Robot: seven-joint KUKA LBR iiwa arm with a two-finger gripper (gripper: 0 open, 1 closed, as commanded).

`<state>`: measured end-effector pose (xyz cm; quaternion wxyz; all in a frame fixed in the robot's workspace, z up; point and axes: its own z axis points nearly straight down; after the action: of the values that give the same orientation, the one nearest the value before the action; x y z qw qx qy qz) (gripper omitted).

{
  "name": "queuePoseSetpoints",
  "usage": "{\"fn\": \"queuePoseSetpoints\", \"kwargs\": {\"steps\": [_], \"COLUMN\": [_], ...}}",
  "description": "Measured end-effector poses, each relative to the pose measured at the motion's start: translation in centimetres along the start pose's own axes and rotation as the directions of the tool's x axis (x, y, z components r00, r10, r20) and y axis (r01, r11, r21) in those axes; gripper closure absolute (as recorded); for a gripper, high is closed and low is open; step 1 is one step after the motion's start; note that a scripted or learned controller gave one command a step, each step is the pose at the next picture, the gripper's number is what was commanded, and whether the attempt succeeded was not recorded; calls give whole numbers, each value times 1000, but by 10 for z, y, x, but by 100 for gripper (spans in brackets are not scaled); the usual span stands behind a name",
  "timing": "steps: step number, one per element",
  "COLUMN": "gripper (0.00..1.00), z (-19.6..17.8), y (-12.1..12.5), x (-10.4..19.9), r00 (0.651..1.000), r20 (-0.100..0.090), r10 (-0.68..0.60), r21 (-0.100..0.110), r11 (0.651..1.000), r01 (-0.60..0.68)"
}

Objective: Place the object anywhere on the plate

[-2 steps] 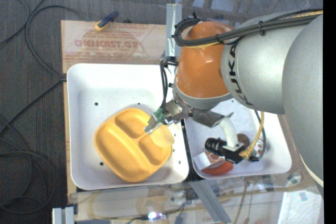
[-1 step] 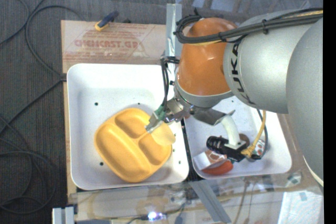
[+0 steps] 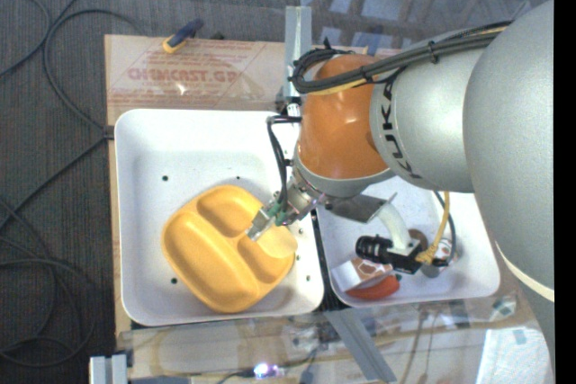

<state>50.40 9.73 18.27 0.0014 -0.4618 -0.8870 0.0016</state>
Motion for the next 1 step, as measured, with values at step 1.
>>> {"fn": "queuePoseSetpoints", "kwargs": {"steps": [1], "gripper": [100], "z": [-12], "y": [46], "x": [-6], "r00": [984], "r20": [1], "r10": [178], "r21": [0], "r11": [984], "r01": [-178]}}
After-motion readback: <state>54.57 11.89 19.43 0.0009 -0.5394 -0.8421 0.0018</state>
